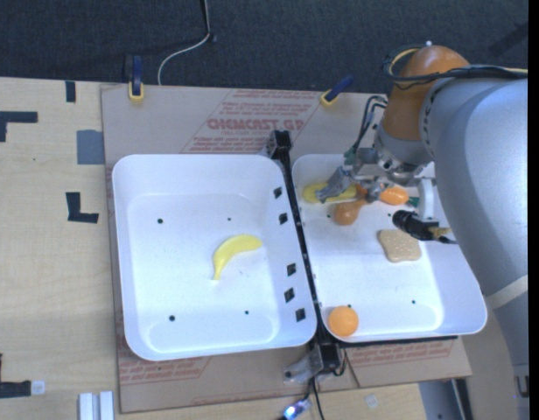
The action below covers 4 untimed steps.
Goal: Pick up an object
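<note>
the grey arm (479, 173) comes in from the right of the frame, its orange band (423, 94) at upper right, and its claw (353, 185) hangs low over the upper left part of the right bin (444, 318). whether the claw is spread or pressed together cannot be told from this slanted look; nothing is plainly seen gripped in it. just below the claw lies a brownish pear-like object (345, 212), with a yellow object (318, 192) just beside it toward the divider between the bins. a small orange piece (393, 196) lies right of the claw, near a black part of the tool. a tan, cracker-like piece (399, 246) lies lower right of these, apart from them. an orange ball (343, 321) rests at the lower left corner of the right bin. the left bin (147, 322) holds a yellow banana (234, 252) near its middle. both bins sit on cardboard (243, 125) on the tabletop (42, 261).
</note>
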Available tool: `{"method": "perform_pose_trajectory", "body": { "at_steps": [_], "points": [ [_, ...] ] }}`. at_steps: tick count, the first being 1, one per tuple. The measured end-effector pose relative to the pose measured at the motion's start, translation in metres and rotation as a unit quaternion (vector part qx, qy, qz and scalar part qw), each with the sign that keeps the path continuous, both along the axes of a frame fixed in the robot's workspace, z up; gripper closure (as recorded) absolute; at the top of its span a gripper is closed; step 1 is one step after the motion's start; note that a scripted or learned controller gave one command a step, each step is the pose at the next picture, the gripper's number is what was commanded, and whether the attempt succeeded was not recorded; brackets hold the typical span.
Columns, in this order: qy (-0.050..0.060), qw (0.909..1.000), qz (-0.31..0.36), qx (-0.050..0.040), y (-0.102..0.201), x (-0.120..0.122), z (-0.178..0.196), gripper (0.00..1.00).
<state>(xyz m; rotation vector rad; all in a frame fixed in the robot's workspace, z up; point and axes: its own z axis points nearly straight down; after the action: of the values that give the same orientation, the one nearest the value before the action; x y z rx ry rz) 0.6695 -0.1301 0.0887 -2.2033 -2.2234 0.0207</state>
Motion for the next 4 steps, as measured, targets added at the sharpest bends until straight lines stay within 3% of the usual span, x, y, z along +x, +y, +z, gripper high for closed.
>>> {"method": "perform_pose_trajectory", "body": {
  "at_steps": [1,2,3,4],
  "points": [
    [0.0,0.9999,0.0,0.015,-0.028,0.001,0.003,0.0],
    [0.005,0.9999,0.004,0.0111,-0.028,0.0,0.014,1.0],
    [-0.014,0.9999,-0.003,-0.0016,0.026,-0.043,0.001,1.0],
    [-0.014,0.9999,-0.005,-0.0006,0.004,-0.099,0.19,1.0]
  ]
}}
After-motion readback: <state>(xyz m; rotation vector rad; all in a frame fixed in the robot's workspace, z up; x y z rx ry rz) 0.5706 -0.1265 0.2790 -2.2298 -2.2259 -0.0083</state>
